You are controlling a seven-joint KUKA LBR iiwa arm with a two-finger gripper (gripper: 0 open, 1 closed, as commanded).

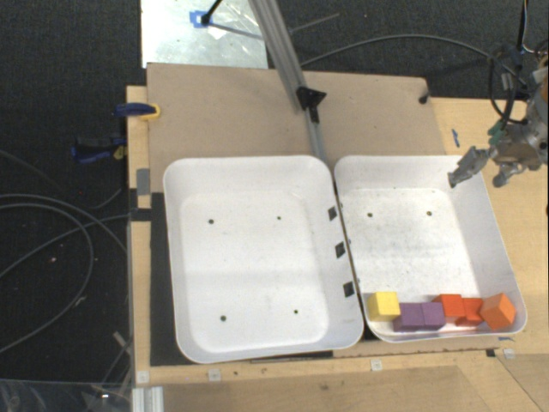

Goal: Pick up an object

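Hung at the frame's right edge above the right bin's (pixel 480 230) upper right corner: gripper (pixel 485 168), fingers spread apart, gripping nothing; lay along that bin's lower edge, in a left-to-right row: yellow block (pixel 383 304), purple block (pixel 419 315) with long axis along the row, red-orange block (pixel 460 308), orange block (pixel 499 311); showed no readable writing anywhere.

Blocks (pixel 442 311) crowd right bin's (pixel 420 230) near wall, rest open
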